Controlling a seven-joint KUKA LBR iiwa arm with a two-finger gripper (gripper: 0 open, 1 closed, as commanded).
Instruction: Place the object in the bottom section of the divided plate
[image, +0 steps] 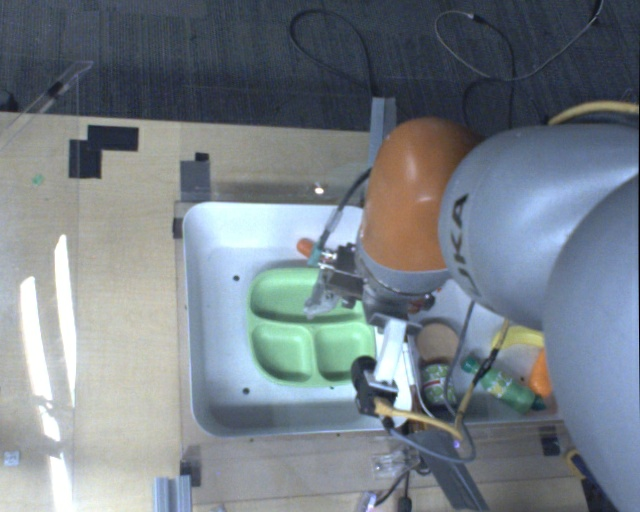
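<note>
Pale wooden desk (100, 330) carries a white bin (215, 300) holding the green divided plate (290, 330). Gripper (335, 285) hovers at its three o'clock; I can't tell its grip. Plate's sections look bare, so placing remains.

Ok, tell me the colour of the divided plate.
Light green; the divided plate shows in the camera view, inside the left white bin.

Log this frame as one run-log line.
arm: over left bin | gripper: above green divided plate | orange object: in bin beside plate's top edge | placement: not yet done
</note>
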